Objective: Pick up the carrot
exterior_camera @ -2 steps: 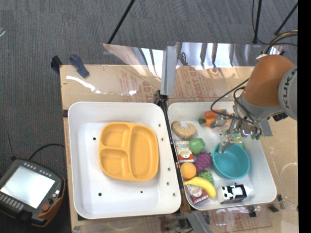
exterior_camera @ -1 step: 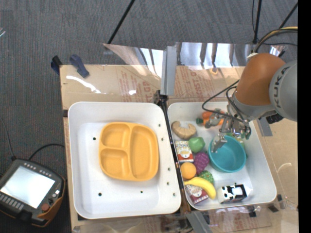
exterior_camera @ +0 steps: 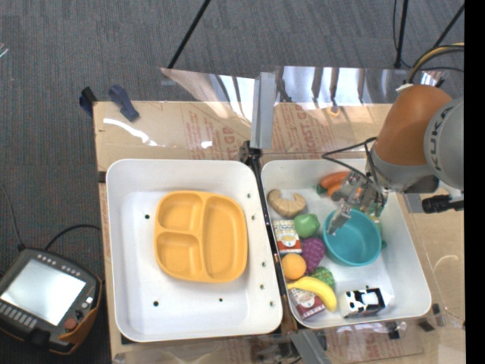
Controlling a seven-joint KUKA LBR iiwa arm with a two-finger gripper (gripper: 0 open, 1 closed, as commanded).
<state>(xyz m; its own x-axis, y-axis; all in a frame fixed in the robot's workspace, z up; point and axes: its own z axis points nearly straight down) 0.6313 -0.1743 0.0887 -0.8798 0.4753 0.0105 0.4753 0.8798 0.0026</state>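
Toy cow [exterior_camera: 364, 300] nearest; carrot [exterior_camera: 334, 180] lies across right bin (leafy end leftward); hand [exterior_camera: 350, 206] state unclear.

carrot [exterior_camera: 334, 180]: the orange piece with a small green tip at its left end, lying on its side on the floor of the right-hand bin [exterior_camera: 413, 275], toward the far wall. its long axis runs roughly left to right. my wrist overhangs and hides its right end from view.
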